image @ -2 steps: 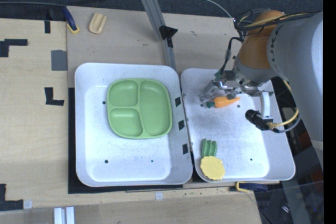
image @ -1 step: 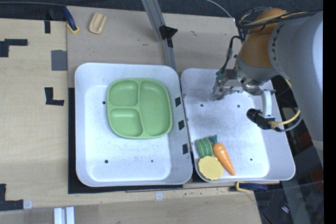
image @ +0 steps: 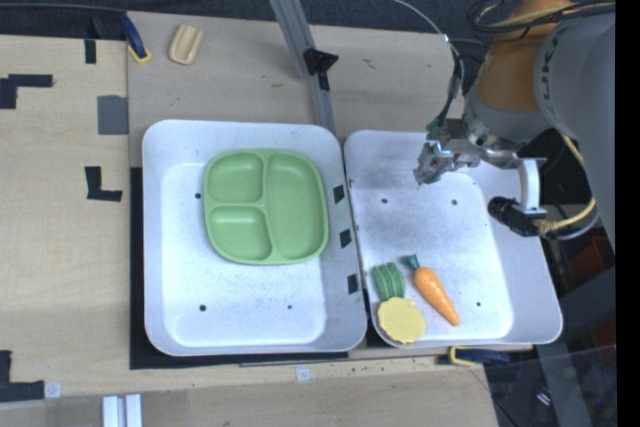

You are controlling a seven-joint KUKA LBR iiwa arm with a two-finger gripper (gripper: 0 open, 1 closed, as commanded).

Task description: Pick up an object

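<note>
On your left, the left bin (image: 170, 315) holds a green divided plate (image: 266, 205), lying flat. In the right bin (image: 520, 295), at its front edge, you see a yellow disc (image: 401, 320), a green ridged piece (image: 389, 282) touching it, and a toy carrot (image: 436, 295) just beside them. The gripper (image: 428, 172) hangs over the bin's far part, well apart from them; whether it is open you cannot tell.

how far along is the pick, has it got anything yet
Early stage. Done: the arm is over the right bin, with the claw above its upper part. In hand: nothing visible. Left: the carrot, green piece and yellow piece lie untouched near the bin's front edge, apart from the claw.
</note>
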